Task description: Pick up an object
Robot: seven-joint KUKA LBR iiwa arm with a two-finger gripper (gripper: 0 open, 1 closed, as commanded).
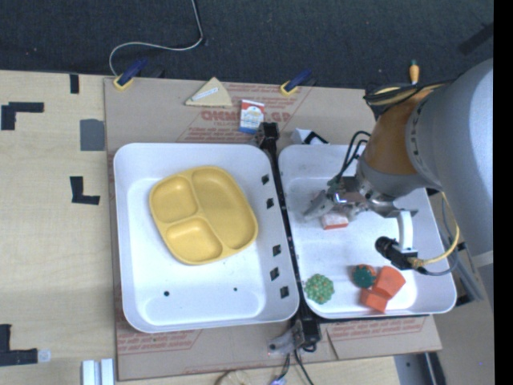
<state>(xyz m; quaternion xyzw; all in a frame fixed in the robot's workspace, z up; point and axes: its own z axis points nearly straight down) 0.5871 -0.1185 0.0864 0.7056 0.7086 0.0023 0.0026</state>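
orange block (383,288): near corner of right bin (317,164), beside green ball (319,288)
small white-red object (335,220): mid-bin, under gripper (330,202)
gripper: grip state unclear; cannot tell
risk: object may slide from fingers; it lies flat

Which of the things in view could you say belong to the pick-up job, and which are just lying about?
Job: gripper low in the right bin; small white-and-red item beside it; green ball; orange block; small teal object.

Lying about: yellow divided tray in the left bin; small carton; blue clamps.
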